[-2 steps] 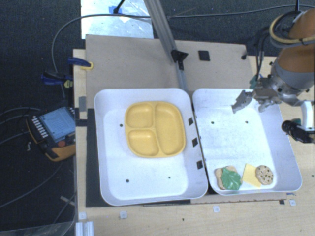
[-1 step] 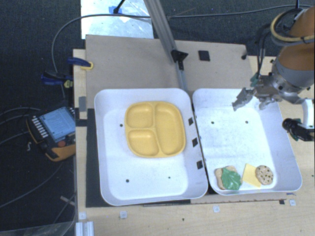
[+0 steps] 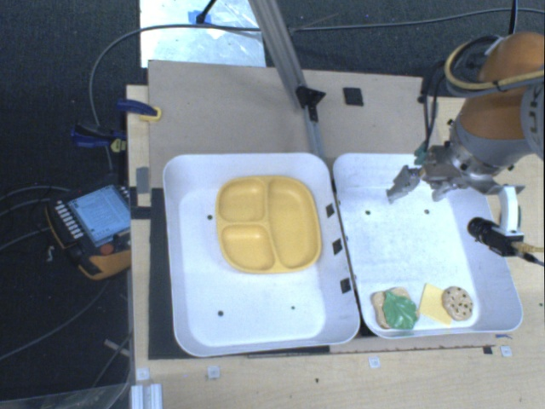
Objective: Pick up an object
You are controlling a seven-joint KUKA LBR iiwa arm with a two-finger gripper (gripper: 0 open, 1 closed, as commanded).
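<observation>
Plainly unlabelled yellow tray, cookie

this is a robotics lab or test cell. a grey and orange industrial arm reaches over a plywood bench that bears two shallow white bins side by side. loose cables trail over dark carpet, a teach pendant lies on the floor, clamps grip the bench edge, and a metal pole slants overhead.
</observation>
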